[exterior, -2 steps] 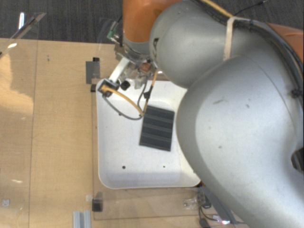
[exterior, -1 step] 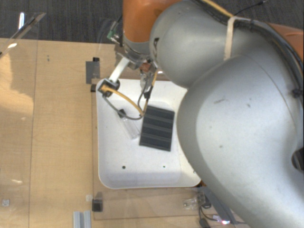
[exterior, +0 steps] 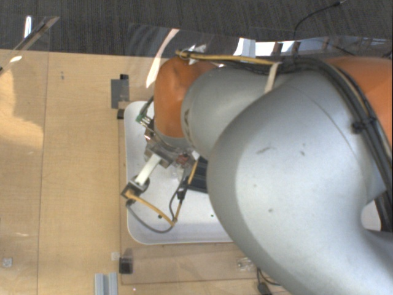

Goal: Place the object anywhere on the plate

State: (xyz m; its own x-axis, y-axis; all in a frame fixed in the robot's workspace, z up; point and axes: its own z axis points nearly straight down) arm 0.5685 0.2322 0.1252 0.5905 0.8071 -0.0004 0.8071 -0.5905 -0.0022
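I am looking down past the grey arm (exterior: 288,165), which is covering most of the view, its orange band (exterior: 169,97) sitting above the wrist. The bench (exterior: 67,165) is showing bare wood on the left, and the white bin (exterior: 138,220) is lying half under the arm.

The pincer (exterior: 167,154) is hanging low over that bin, tucked under the wrist, and I cannot tell whether it is spread or pressed together, or whether it is carrying anything.

The arm is hiding wherever the object and the plate are lying, so I am not placing either. A dark shape (exterior: 198,180) with a flat edge is peeking out just beside the wrist. I cannot tell what it is.

I am judging handling blind. Anything fitting a shallow bin under this wrist is probably small and light, and I am assuming it is stiff. I am planning to take it across its narrowest span, near the middle. On its looks I am saying nothing beyond that dark edge.
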